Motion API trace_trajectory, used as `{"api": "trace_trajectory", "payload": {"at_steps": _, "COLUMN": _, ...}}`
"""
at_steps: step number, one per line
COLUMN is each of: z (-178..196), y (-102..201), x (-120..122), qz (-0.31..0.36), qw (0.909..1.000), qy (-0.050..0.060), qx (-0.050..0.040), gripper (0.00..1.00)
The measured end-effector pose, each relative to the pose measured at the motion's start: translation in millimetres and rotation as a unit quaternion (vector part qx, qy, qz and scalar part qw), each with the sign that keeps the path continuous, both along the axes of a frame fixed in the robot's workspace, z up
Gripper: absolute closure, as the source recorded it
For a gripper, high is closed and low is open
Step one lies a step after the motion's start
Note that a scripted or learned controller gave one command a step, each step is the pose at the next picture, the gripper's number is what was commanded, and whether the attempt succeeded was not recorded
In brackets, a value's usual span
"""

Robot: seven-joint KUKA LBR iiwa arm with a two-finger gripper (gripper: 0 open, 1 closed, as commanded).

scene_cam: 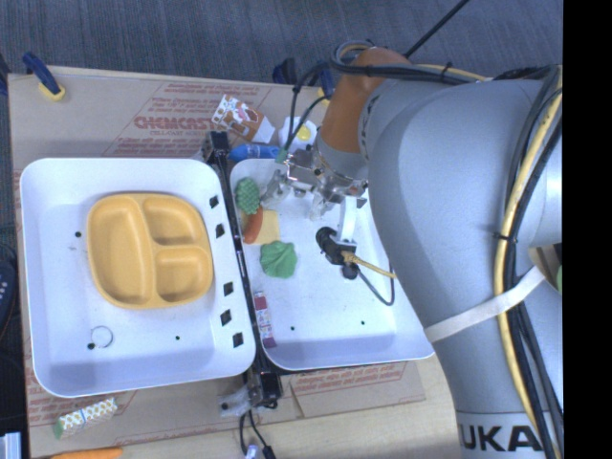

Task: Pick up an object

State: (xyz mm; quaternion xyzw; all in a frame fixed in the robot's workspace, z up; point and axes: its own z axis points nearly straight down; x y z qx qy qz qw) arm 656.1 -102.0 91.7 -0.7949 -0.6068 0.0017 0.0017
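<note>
The right bin (pixel 325 338) holds a small group of objects at its back left. A bumpy green piece (pixel 249 196) lies nearest the dividing wall. Just in front of it are an orange-red piece (pixel 252 225) and a pale yellow block (pixel 272 226) touching each other. A crumpled green leafy piece (pixel 279 258) lies a little further forward. My gripper (pixel 295 185) hangs low over the back of this bin, just right of the bumpy green piece and behind the yellow block. Nothing is visibly held in it.
The left bin (pixel 48 342) carries a yellow divided tray (pixel 148 249). A blue object (pixel 252 151) and a printed packet (pixel 235 115) lie on the cardboard behind the bins. The grey arm covers the right bin's right side.
</note>
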Motion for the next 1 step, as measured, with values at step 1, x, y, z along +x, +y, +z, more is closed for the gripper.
{"api": "trace_trajectory", "payload": {"at_steps": 1, "z": -0.3, "y": 8.9, "x": -0.5, "qz": -0.102, "qw": 0.9948, "qy": 0.001, "qx": -0.0008, "gripper": 0.00}}
